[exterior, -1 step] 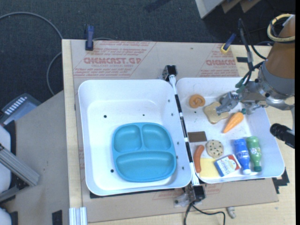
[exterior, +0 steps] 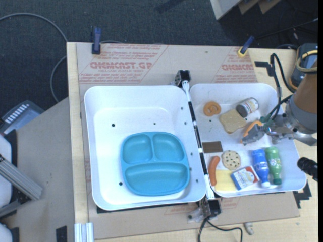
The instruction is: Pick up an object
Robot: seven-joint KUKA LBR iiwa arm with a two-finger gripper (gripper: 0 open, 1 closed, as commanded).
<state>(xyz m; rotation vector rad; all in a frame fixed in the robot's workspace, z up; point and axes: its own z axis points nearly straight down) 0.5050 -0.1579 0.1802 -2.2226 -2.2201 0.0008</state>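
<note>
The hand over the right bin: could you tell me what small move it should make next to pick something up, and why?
Probably a short descent with a slight shift toward the slice of toast. The hand sits over the right bin just right of the toast, and no object can be seen between its fingers. The small can lies close behind, so a slow, straight drop seems safest.

Glossy white plastic bins, smooth matt blue plastic tray, printed brown bench board, perhaps cardboard.

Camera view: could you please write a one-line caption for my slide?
KUKA arm's gripper hovers over the right bin of toy food; a blue divided plate lies in the left bin.
</note>
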